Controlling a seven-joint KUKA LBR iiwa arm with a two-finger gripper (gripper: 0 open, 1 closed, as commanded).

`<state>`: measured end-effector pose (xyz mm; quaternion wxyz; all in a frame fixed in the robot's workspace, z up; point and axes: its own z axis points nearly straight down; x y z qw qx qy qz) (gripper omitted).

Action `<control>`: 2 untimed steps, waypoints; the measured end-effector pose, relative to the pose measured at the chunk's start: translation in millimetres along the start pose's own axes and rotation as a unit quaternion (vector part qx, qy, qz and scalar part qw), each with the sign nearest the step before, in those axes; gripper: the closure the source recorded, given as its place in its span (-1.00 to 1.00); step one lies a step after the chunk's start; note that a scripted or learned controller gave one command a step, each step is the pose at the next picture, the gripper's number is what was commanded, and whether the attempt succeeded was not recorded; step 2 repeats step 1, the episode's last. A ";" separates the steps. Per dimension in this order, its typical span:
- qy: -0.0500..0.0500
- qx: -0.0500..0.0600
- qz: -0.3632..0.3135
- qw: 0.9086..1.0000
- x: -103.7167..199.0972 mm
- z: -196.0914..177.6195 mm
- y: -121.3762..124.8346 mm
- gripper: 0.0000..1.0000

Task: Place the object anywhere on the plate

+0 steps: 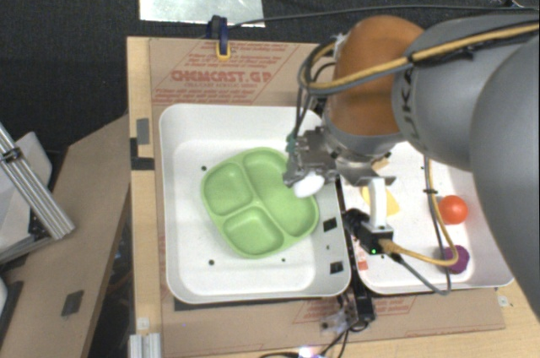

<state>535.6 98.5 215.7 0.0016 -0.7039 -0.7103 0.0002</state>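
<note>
A green divided plate (253, 204) lies in the left white bin (181, 179). My gripper (305, 176) hangs over the plate's right rim, under the orange wrist band. A small white rounded object (307, 186) sits at the fingertips, just above the plate's right compartment; it looks held between the fingers, though the arm hides most of them.
The right bin (422, 179) holds an orange ball (454, 209), a purple object (456, 259) and a yellow piece (375, 197). A cable runs along the divider between the bins. The big grey arm covers the right side of the view.
</note>
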 end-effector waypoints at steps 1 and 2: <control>-0.001 -0.001 0.003 1.000 -2.7 -0.5 1.3 -1.00; -0.001 -0.001 0.003 1.000 -2.7 -0.5 1.3 -1.00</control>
